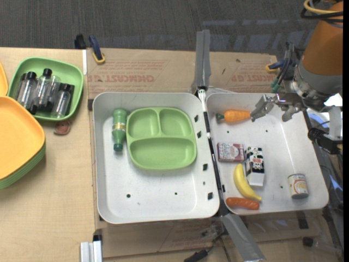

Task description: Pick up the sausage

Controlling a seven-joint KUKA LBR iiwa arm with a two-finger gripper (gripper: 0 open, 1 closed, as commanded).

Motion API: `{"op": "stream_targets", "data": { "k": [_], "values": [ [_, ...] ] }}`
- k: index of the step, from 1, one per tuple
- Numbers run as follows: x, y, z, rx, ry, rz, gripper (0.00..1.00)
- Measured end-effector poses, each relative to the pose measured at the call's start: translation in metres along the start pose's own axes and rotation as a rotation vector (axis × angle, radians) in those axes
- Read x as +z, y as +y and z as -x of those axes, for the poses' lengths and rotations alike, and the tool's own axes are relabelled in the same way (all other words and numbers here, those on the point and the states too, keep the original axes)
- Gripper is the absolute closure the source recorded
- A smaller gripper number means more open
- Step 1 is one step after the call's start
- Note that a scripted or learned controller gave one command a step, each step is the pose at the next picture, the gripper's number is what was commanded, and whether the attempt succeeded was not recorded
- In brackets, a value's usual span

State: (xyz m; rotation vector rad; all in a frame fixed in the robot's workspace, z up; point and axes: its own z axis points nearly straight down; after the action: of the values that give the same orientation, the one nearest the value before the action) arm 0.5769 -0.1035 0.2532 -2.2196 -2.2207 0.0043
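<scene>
Right bin (313,162) with one sausage (242,203), one banana (244,182), one carrot (236,115), claw (272,105) open, empty.

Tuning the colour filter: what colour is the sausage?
Reddish-orange; the sausage shows in the camera view, at the right bin's near edge.

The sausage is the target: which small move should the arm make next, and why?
Probably travel toward the near edge of the right bin. The gripper hangs over the bin's far side, beside the carrot, while the sausage lies at the near rim, just below the banana. The fingers look spread with nothing between them, so no grasp has begun.
</scene>
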Motion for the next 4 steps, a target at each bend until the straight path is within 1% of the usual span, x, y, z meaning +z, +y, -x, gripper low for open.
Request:
{"op": "stream_targets", "data": {
  "k": [1,2,3,4],
  "values": [
    [-0.008,0.0,0.001,0.002,-0.001,-0.002,1.0],
    [0.006,-0.036,0.053,0.259,0.0,-0.001,1.0],
    [0.069,-0.045,0.1,0.512,0.001,-0.002,1.0],
    [0.163,-0.031,0.102,0.729,0.001,-0.001,1.0]
  ]
}}
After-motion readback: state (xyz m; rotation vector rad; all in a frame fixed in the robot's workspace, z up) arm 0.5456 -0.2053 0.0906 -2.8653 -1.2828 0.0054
